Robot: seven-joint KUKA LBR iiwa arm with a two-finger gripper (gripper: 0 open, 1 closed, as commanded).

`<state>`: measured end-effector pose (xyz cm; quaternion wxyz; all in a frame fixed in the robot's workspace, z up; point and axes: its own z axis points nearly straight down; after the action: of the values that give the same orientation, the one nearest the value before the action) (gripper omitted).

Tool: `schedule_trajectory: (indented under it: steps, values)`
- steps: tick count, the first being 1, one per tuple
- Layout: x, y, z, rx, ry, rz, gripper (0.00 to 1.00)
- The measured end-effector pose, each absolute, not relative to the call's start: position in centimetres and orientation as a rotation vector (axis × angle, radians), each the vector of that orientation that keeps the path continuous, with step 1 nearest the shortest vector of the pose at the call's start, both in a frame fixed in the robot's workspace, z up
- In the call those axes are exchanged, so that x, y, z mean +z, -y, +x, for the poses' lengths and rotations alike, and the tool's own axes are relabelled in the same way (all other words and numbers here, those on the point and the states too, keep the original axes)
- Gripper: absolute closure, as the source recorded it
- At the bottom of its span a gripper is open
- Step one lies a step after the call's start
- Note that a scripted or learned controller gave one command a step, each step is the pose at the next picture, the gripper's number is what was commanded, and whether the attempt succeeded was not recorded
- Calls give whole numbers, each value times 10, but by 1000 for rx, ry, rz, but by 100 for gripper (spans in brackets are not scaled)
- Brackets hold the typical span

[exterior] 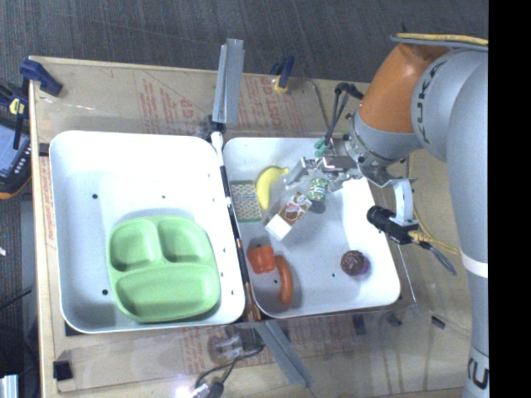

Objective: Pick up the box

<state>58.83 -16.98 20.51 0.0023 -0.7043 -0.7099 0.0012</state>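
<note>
The box (pixel 292 210) lies tilted in the right bin (pixel 377 284), at five o'clock of the banana (pixel 266 186); the gripper (pixel 319 172) is best centred over it, its state untellable.

Arm (pixel 431 98): enters from the right edge, orange band upper right of frame.
Pincer (pixel 319 177): right of centre, reaching leftward.

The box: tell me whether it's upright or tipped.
Tipped. The box lies slanted in the right bin, its long side running diagonally from the gripper down toward the left, beside the banana.
</note>
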Motion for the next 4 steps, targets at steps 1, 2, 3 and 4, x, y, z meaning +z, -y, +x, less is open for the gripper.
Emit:
schedule_trajectory:
  steps: [1,2,3,4]
  values:
    - [96,124,620,-6,2359,-2084,0]
    - [98,107,569,1,2333,-2128,0]
    - [109,108,569,4,2337,-2124,100]
    - [193,77,652,-1,2567,-1812,100]
